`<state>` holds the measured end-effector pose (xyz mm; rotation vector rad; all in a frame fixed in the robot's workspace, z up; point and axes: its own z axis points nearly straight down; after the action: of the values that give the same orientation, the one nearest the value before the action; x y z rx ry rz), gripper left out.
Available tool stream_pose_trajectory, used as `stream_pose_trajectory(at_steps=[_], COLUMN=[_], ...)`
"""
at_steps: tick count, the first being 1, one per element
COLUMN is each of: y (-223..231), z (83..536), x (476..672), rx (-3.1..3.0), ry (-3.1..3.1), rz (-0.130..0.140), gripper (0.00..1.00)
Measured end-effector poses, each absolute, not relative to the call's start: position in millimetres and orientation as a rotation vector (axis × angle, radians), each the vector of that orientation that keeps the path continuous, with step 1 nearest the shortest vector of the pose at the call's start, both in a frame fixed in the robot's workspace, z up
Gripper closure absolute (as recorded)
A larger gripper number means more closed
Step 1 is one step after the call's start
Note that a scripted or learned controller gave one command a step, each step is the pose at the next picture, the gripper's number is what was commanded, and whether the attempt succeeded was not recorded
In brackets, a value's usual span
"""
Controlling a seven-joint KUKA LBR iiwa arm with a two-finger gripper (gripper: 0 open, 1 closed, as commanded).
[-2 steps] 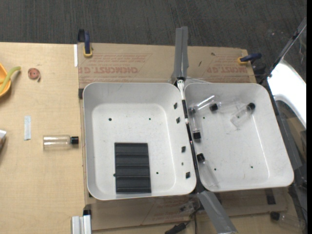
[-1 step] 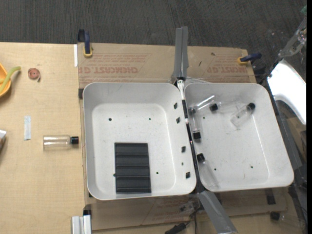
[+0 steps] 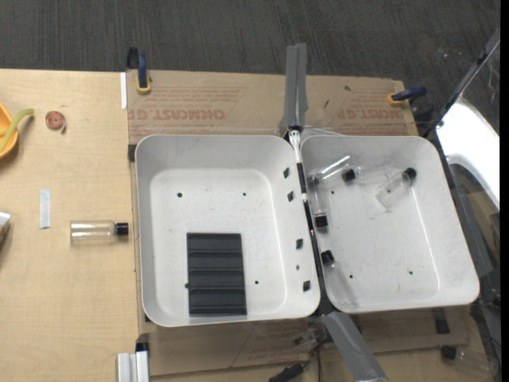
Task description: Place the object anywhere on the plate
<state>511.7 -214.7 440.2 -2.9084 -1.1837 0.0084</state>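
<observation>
A dark ribbed rectangular plate lies flat in the front half of the left bin. Several small clear bottles with black caps lie in the right bin. One bottle rests near the back left corner and another lies towards the back right. A third bottle lies along the left wall, and a black cap shows further forward on that wall.
On the wooden bench to the left lie a clear bottle, a white strip, a red disc and a yellow object. Clamps hold the cardboard sheet under the bins.
</observation>
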Motion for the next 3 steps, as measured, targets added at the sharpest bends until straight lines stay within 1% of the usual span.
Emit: stream_pose_trajectory(at_steps=[1, 2, 3], y=[-136.1, -222.5, -178.1], z=[439.7, 439.8, 439.8], x=[562.4, 532.6, 576.1], rx=[-3.018, -3.061, -3.107], ry=[-0.872, -0.705, -0.469], rz=[0.009, 0.009, 0.008], gripper=[0.0, 0.0, 0.0])
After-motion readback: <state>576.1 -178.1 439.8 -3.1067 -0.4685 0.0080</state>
